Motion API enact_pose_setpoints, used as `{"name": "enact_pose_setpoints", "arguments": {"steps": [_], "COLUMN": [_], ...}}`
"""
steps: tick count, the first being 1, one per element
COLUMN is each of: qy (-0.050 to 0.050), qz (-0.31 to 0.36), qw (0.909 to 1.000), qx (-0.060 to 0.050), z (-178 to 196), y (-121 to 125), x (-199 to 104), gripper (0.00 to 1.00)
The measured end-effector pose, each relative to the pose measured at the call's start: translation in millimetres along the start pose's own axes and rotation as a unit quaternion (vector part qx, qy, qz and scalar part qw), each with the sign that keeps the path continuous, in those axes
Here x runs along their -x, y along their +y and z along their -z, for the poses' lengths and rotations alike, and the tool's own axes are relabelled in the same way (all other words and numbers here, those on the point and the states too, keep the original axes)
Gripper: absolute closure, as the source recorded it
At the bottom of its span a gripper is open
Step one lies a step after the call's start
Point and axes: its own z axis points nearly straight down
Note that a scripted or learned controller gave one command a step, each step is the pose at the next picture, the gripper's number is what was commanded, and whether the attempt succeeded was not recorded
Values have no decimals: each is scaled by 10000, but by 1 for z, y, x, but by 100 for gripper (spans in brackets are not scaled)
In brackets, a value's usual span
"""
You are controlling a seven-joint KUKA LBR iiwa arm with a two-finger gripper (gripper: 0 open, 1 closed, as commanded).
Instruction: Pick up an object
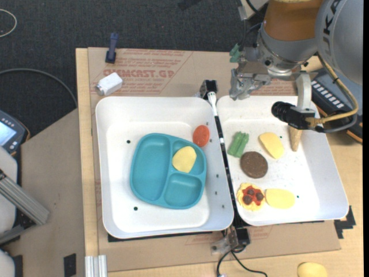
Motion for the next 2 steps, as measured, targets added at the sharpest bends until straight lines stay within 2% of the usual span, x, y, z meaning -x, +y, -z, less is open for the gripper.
{"name": "enact_pose_setpoints", "arguments": {"steps": [1, 2], "qy": [-18, -15], "qz": [-43, -24], "qw": [10000, 10000], "qx": [-88, -18], "z": [-122, -103], "y": [52, 54], "x": [43, 41], "gripper": [100, 100]}}
